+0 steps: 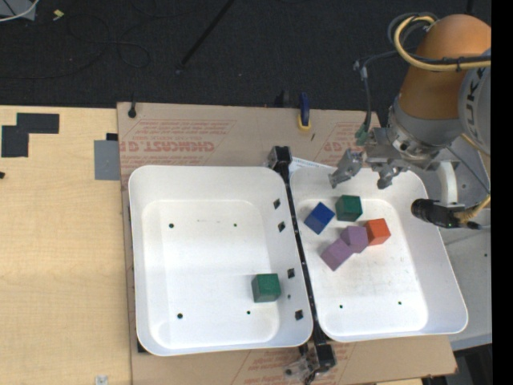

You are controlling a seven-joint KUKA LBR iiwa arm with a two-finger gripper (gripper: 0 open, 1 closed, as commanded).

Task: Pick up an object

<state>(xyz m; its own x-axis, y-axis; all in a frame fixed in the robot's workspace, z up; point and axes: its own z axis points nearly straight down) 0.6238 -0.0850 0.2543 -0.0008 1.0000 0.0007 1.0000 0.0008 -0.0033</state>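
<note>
Presently, two shallow white bins are seen side by side on a cardboard sheet [200,139] laid over the bench. The left bin [152,215] is occupied by a single green cube [266,287], set near its lower right corner, close to the dividing wall. The right bin [433,295] is occupied by five pieces, all grouped in its upper half: a blue cube [319,217], a second, darker green cube [349,208] just beside it to the right, an orange cube [377,231], and two purple blocks [345,245] lying against each other, the upper one touching the orange cube. The arm [441,79] is entered from the right, its orange band uppermost in the view. The gripper [365,169] is held above the upper edge of the right bin, beyond the dark green cube and apart from it. Its two fingers [346,172] are spread wide, and nothing is seen between them. A blue-and-yellow clamp [304,111] is fixed at the far edge of the cardboard.
</note>
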